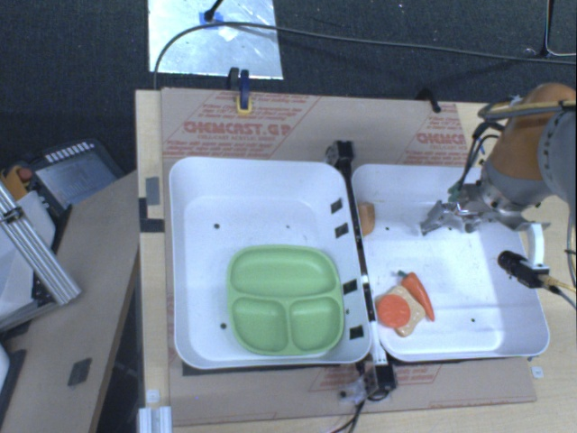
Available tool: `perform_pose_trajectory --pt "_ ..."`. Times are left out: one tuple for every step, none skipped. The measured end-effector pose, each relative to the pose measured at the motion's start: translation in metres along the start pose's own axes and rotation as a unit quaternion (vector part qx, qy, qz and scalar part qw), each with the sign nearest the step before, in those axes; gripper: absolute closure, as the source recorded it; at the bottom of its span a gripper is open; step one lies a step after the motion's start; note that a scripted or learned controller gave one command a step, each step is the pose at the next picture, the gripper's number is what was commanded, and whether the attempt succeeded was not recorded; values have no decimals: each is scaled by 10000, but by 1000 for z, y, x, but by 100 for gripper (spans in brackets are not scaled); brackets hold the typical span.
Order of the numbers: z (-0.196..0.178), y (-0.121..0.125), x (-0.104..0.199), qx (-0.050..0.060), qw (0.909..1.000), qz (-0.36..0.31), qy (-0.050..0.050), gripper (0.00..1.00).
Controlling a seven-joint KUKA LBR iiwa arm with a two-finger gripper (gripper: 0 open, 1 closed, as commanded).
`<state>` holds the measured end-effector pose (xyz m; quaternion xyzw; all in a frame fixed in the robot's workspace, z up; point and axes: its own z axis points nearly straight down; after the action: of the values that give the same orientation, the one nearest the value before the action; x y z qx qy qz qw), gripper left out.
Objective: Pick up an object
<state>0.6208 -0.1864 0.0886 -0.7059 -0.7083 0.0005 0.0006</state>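
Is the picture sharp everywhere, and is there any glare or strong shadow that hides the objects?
Camera view: mostly sharp; the green tray and the carrot are clear. The white bins are bright but not washed out, with soft shadows along their walls. The metal plate on the floor reflects light strongly. The pincer looks small and slightly soft, so its details are hard to read.

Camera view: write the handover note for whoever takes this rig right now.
Gripper: over the upper part of the right bin, nothing seen in it.
Objects: orange carrot-like piece, round red-orange piece and a tan piece clustered at the right bin's front left; small tan item at its left wall. Green divided tray in the left bin.
Done: nothing lifted.
Left: pick up one object.
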Motion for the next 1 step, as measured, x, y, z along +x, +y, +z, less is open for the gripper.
perform_pose_trajectory --pt "3 1 0 -15 10000 -5 -4 0"
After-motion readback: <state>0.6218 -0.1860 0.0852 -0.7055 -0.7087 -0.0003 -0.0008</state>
